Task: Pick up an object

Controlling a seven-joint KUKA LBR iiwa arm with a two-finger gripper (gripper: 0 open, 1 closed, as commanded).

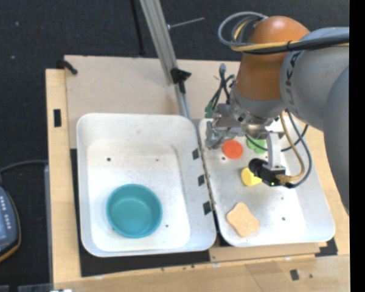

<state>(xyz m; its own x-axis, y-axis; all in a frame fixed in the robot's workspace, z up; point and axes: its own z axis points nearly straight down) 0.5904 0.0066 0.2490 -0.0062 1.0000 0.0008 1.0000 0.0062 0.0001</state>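
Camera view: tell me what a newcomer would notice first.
The grey arm with its orange band looms over the right bin. A teal bowl sits in the left bin. Small pieces lie under the arm: orange disc, yellow piece, tan sponge.

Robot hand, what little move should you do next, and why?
Probably a short drop straight down. The gripper hangs above the right bin, close over the orange disc, with nothing seen between its fingers. A yellow piece and a tan sponge lie farther off, so the disc looks like the nearest thing to try.
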